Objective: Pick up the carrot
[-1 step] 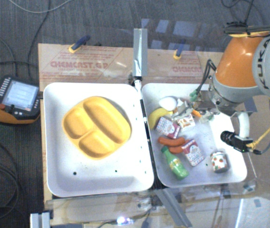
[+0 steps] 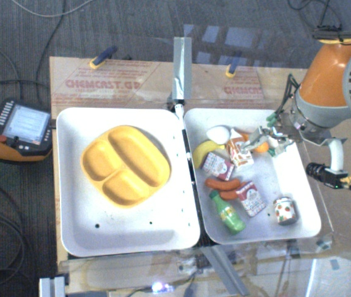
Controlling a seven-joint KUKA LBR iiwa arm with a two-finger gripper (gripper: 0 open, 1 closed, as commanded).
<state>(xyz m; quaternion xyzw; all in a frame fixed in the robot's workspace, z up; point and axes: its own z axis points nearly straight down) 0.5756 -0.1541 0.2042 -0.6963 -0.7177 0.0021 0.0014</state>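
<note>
Camera view: orange carrot (image 2: pixel 257 145) sits partly hidden under gripper (image 2: pixel 263 142), whose grasp is unclear.

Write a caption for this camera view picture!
Robot tool reaches toward the carrot among toy food in the right bin.

Yellow divided tray (image 2: pixel 125 165) in left bin (image 2: pixel 70 228); banana (image 2: pixel 202 151), green bottle (image 2: pixel 228 213), sausages (image 2: pixel 225 188) in right bin (image 2: pixel 299 190).
</note>
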